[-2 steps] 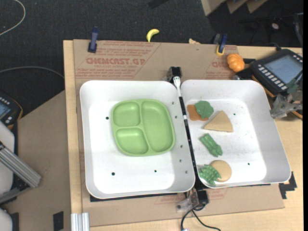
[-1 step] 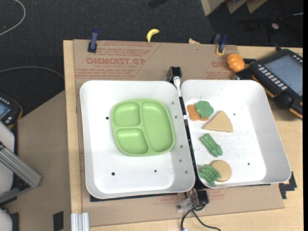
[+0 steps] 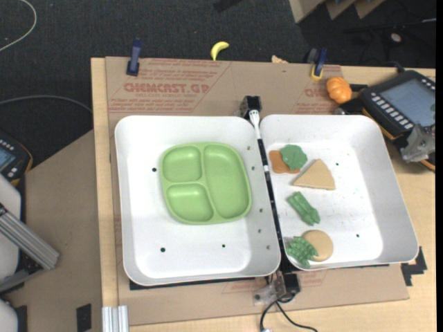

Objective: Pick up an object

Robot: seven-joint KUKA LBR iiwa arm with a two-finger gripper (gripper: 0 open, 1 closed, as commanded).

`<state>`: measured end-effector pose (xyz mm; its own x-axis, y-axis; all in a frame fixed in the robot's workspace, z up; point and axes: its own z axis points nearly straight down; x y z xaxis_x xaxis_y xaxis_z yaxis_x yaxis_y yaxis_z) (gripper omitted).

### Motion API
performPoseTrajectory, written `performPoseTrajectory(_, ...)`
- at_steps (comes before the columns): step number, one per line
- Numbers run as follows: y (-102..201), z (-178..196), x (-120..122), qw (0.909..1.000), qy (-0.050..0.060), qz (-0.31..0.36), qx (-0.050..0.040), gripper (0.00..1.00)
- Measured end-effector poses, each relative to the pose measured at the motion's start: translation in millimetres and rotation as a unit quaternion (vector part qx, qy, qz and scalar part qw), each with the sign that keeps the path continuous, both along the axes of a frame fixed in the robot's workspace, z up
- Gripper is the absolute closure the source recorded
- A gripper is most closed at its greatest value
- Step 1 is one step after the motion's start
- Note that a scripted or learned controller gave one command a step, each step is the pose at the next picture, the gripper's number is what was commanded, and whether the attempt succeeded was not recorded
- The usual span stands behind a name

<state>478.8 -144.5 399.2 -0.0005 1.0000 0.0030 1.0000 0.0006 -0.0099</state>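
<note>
Camera view looked down on two white bins side by side on the table (image 3: pixel 173 81). The left bin (image 3: pixel 138 241) held a green divided plate (image 3: pixel 205 182). The right bin (image 3: pixel 374 206) held toy food along its left side: a green leafy piece (image 3: pixel 293 156) on an orange-brown slice (image 3: pixel 277 162), a tan wedge (image 3: pixel 315 176), a green vegetable (image 3: pixel 304 208), and a tan round (image 3: pixel 320 243) touching another leafy piece (image 3: pixel 300 251). I couldn't tell how the claw stood.
</note>
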Motion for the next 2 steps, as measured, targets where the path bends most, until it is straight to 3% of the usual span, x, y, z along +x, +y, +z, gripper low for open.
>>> performPoseTrajectory(1,65,111,11,0.9999,-0.013,0.004,-0.0019,1.0)
performPoseTrajectory(2,78,-14,-1,1.0,0.001,0.0,-0.0005,1.0)
